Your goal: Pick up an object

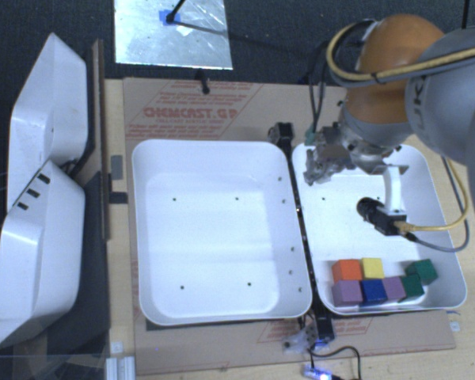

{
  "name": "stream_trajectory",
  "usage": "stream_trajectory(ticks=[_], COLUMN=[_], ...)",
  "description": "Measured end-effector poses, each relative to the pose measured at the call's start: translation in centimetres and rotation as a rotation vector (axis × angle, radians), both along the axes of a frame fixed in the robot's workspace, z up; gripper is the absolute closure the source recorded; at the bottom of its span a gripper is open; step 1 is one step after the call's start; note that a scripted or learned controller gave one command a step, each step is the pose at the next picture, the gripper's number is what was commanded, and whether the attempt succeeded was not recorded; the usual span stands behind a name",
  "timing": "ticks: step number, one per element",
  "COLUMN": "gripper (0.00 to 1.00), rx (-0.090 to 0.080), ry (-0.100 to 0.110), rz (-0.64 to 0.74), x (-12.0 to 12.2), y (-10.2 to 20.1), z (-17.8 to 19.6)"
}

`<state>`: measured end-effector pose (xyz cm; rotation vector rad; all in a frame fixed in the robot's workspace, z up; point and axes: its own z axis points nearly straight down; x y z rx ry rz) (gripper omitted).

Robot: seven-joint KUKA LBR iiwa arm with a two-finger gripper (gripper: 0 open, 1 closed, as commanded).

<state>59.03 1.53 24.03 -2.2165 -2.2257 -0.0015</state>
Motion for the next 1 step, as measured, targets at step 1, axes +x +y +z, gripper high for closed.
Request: stream_trajectory(ticks=[1], gripper=[1.0], rx=[0.0], ry=[0.0], rz=[0.0], x=[-0.98], y=[4.21], z=[-0.01])
